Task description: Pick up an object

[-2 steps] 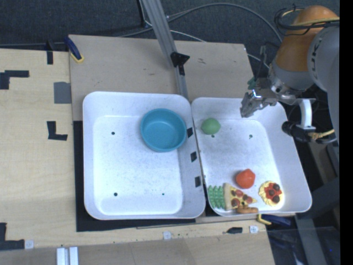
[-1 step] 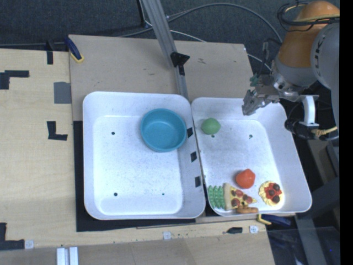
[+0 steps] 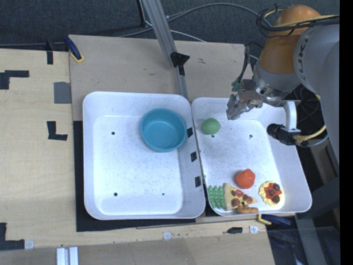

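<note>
Sitting near far-left corner of right bin [image 3: 287,164], green ball [image 3: 210,126], untouched. We see gripper [image 3: 234,113] just right of it, over far edge, nothing visibly between its tips; we cannot tell how far apart they stand. Red tomato [image 3: 245,178], pizza slice [image 3: 234,197], small tart [image 3: 271,192] along near edge. Blue bowl [image 3: 163,129] sits in left bin [image 3: 110,170], toward far-right corner.

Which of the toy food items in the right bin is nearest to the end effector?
The green ball, alone near the bin's top left, just left of the end effector. The red tomato, pizza slice and tart lie along the bottom edge.
</note>
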`<state>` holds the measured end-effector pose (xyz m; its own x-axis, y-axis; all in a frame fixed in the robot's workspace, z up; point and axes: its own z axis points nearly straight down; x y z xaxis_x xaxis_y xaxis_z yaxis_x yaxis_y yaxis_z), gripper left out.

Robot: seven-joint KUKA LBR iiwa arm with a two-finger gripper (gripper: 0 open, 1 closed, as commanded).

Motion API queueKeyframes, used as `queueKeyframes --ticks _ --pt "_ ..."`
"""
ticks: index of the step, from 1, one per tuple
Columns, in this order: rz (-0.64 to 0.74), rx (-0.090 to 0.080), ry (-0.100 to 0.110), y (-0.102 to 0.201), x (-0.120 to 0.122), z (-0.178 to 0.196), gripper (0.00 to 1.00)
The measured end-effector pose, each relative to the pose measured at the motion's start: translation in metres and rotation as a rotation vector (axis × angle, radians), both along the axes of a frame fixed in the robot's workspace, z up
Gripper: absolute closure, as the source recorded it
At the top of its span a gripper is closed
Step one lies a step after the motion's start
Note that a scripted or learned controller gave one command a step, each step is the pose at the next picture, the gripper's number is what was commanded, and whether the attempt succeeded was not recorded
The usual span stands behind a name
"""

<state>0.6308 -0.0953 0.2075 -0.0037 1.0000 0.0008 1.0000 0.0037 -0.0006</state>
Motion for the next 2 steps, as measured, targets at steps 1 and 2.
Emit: queueKeyframes --ticks 1,2 --pt "0.001 0.0 0.0 0.051 -0.012 0.0 1.0" --pt "0.001 0.0 -0.001 0.103 -0.028 0.011 1.0"
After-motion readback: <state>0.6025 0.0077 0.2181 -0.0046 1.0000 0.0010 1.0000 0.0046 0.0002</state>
